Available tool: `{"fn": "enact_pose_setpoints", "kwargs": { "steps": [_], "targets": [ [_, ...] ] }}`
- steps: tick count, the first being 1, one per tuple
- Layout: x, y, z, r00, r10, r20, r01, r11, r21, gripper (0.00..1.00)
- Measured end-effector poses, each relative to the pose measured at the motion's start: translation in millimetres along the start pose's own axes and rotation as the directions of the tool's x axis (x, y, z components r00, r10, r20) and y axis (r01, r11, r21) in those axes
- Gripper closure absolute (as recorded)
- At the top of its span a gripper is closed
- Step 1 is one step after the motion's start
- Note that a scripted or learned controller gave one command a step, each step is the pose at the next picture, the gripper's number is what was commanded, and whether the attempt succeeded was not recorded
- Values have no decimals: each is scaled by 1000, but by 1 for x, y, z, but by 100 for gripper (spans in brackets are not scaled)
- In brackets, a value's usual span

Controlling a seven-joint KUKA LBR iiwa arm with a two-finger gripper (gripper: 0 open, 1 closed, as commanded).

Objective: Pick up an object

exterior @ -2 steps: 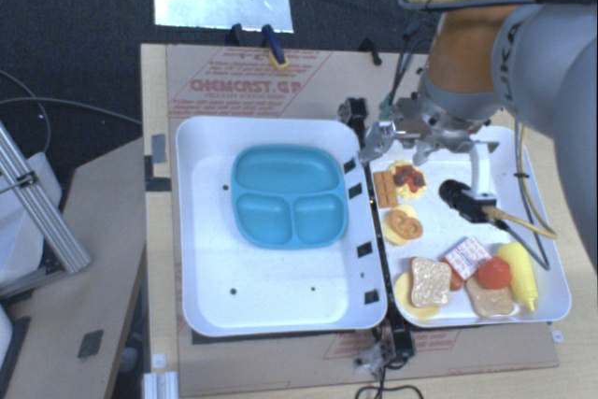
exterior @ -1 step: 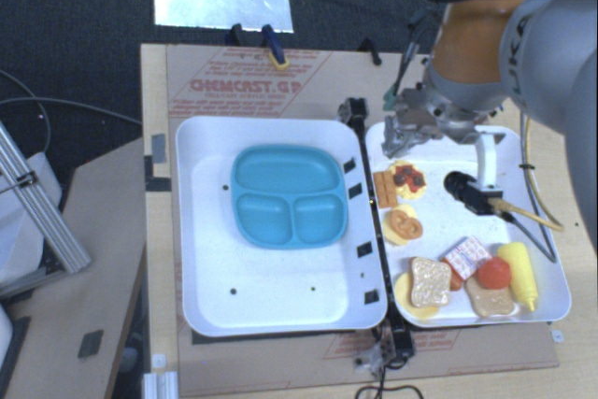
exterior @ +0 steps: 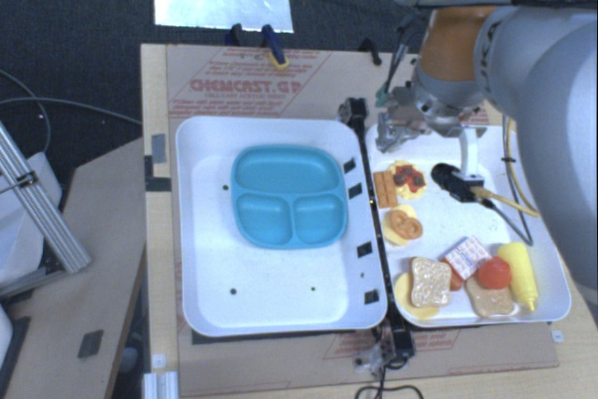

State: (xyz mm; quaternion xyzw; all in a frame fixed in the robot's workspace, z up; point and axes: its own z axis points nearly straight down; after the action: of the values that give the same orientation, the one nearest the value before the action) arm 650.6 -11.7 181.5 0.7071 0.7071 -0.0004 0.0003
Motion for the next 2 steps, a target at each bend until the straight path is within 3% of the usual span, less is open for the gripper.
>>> {"fn": "enact_pose_setpoints", "kwargs": {
  "steps": [1,2],
  "targets": [
    [30,-40,-28,1000,-6,-2,6,1000,-1,100],
    [74,-121,-20,1000,-8,-3,8,1000,5,100]
  ]
}}
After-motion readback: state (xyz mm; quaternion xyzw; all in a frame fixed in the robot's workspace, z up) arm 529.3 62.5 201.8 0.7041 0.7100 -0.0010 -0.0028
